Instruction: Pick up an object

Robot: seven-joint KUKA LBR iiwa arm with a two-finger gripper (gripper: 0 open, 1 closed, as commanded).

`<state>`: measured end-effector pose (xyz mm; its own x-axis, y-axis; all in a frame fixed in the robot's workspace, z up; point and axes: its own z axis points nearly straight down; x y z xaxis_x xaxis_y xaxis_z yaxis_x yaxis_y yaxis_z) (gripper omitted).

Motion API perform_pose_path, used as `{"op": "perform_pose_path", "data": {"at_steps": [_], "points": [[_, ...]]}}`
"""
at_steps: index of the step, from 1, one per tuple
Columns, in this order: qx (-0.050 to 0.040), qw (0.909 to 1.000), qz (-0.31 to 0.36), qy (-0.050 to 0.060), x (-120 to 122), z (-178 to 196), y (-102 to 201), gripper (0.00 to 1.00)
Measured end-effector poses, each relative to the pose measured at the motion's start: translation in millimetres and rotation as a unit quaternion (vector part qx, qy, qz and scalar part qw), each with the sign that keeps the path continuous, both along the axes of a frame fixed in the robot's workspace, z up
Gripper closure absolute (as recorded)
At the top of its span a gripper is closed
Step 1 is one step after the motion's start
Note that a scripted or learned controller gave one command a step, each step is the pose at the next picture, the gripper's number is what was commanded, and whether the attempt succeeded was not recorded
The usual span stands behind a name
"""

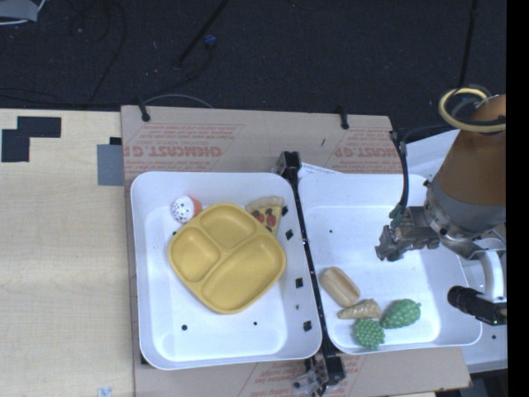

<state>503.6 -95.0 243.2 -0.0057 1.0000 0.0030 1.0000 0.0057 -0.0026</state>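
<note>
My gripper [392, 247] hangs low over the right bin [364, 213], near its right half, with nothing seen between its parts. Below and left of it lie a tan bread roll [339, 285], a small beige piece [359, 310] and two green bumpy items [402, 313] [369, 333], all apart from the gripper. In the left bin [157, 304] rests a yellow divided plate [227, 257], with a pizza slice [267, 212] at its upper right and a small white and red ball [183, 209] at its upper left.
A black divider [302, 255] runs between the two bins. The bins sit on brown cardboard [248, 143] on a wooden bench [58, 263]. The arm's orange and grey body [479, 164] fills the right side above the right bin.
</note>
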Motion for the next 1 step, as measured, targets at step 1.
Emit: {"op": "perform_pose_path", "data": {"at_steps": [1], "points": [[-0.0004, 1.0, 0.0, 0.0, 3.4, 6.1, 56.1, 1.0]]}}
